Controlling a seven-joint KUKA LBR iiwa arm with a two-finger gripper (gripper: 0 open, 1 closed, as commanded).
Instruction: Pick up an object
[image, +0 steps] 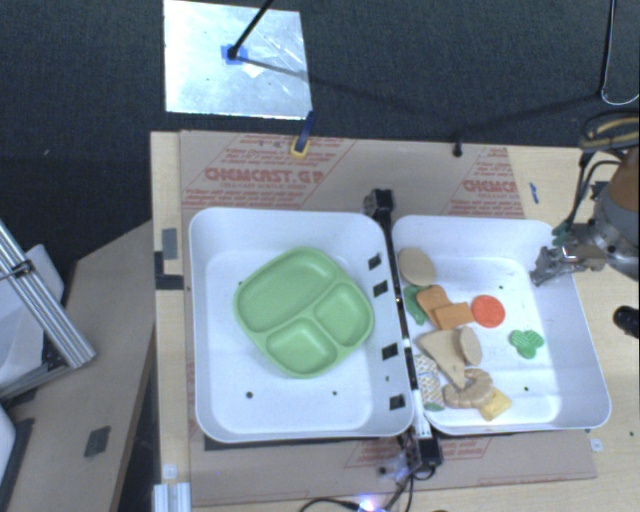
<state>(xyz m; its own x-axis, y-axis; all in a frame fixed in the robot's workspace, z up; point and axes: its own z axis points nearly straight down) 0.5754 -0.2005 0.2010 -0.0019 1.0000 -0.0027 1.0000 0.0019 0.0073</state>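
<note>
Nearest the camera: the front rims of the two white bins, with a black clip (424, 450) and some wiring at the seam between them. Left bin (215, 300) holds one light green divided plate (304, 312), three compartments, lying flat and turned at an angle, roughly centred. Right bin (580, 340) holds the small stuff, mostly crowded toward its left wall: a tan oval piece (417, 266) at the back, two orange blocks (442, 307) touching each other just in front of it, a red-orange disc (488, 311) just beside them to the right, a small green piece (526, 342) apart from the rest toward the right wall. Further forward, a beige wedge (441, 352) with a tan slice (467, 346) overlapping it, then a brownish lump (467, 389) touching a yellow block (494, 404) near the front. Something green (414, 303) and a pale patterned bit (427, 378) sit against the divider; too small to identify. Gripper (549, 264) is at the right bin's back right edge, over the rim, well apart from all the pieces, nothing between its fingers (541, 272). Can't tell if they're apart or together at this resolution. The bins rest on a brown cardboard sheet (265, 170) with red print; a shiny square sheet (236, 58) lies on the dark floor behind.
</note>
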